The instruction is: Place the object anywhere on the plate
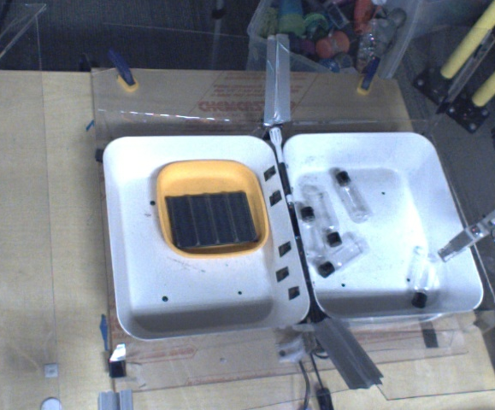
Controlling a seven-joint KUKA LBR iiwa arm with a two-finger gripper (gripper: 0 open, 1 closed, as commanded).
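Pincer (450, 248) reaches in from the right edge of the camera view as a slim metal tip, low over the right bin (375, 146) near its right wall. Whether it is apart or together cannot be told from this slant, and nothing can be seen clamped in it.

Just beside the tip, a little below and to its left, a clear tube (421, 273) lies near the bin's front right corner, its black cap (419, 299) pointing toward the front rim. Whether the tip touches this tube cannot be told. More clear black-capped tubes lie in the left half of the same bin: one tilted tube (350, 196) toward the back, and a loose cluster (328, 244) close to the divider, some of them touching or overlapping.

The yellow plate (168, 186) sits in the left bin (132, 254), roughly in its middle, well apart from all the tubes. A dark ribbed slab (211, 219) lies on the plate and covers most of its floor.

Both bins rest side by side on a wooden surface (33, 229). Behind them stands a clear storage box (332, 15) full of coloured toys, and two yellow foam rods (485, 26) lean at the upper right.
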